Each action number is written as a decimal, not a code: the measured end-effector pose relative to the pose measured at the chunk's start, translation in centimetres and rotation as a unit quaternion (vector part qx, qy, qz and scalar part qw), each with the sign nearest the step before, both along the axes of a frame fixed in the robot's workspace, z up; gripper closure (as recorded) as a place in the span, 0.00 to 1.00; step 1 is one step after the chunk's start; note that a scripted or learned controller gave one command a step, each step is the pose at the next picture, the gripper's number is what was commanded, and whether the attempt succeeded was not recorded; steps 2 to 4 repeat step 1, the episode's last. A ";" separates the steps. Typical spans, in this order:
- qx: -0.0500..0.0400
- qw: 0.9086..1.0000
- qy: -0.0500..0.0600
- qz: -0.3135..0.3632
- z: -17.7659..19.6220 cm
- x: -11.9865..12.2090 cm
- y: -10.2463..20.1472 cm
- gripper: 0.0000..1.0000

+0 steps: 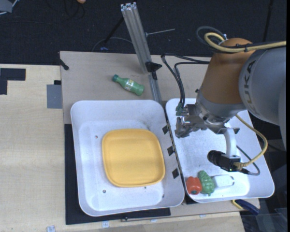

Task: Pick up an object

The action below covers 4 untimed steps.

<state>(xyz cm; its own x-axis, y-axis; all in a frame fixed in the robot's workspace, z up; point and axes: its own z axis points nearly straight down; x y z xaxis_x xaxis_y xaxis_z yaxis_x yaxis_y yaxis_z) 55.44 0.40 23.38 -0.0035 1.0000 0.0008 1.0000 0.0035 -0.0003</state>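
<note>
In the right bin (261,187), near its front edge, lie a red piece (193,185), a knobbly green piece (206,182) and a small white piece (224,181), close together. A yellow square plate (133,156) lies flat in the left bin (82,124). My gripper (182,125) hangs low over the right bin's back left part, close to the wall between the bins. It is well behind the three small pieces and apart from them. Nothing can be seen in it.
A green bottle (128,84) lies on the bench behind the left bin. A slanted aluminium post (139,37) rises behind the bins. A white tube and a black part (222,159) with cables hang from the arm over the right bin's middle.
</note>
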 end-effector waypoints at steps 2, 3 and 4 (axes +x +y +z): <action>-0.001 1.000 0.000 -0.001 -0.8 2.4 3.8 1.00; -0.001 1.000 0.000 -0.001 -0.8 2.4 3.8 1.00; -0.001 1.000 0.000 -0.001 -0.8 2.4 3.8 1.00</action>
